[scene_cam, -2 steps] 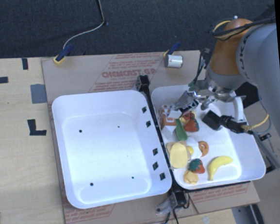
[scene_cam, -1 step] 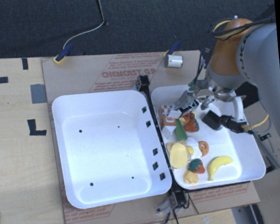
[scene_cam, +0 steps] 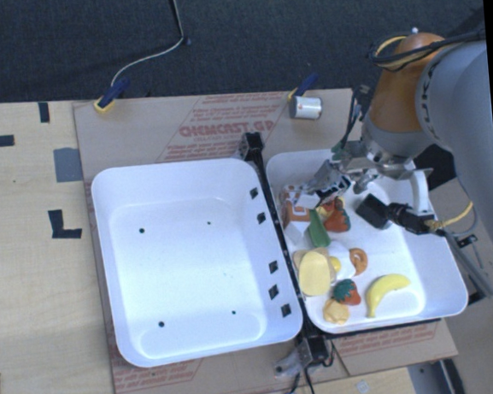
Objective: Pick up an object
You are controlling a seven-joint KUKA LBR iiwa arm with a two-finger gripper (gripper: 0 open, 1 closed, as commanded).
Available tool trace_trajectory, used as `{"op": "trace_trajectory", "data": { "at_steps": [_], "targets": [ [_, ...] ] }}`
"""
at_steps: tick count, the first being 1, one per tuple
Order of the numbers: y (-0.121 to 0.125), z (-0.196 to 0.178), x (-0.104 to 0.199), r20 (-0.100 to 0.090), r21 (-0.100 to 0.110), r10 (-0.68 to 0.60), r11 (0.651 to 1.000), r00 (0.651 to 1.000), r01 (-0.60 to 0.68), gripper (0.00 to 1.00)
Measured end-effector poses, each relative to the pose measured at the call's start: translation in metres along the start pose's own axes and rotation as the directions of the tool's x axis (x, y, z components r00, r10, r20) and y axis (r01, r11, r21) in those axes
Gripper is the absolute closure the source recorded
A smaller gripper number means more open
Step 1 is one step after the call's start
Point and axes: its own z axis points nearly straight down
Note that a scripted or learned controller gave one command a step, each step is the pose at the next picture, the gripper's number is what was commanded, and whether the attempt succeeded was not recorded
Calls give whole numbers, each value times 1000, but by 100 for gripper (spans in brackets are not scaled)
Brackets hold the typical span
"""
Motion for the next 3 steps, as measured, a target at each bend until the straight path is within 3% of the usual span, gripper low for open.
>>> {"op": "trace_trajectory", "data": {
  "at_steps": [2, 3],
  "targets": [
    [0, -1, 0, 0, -1, 0, 1000, 1000, 0, 0],
    [2, -12, 0, -1, -3, -1, 1000, 1000, 1, 100]
  ]
}}
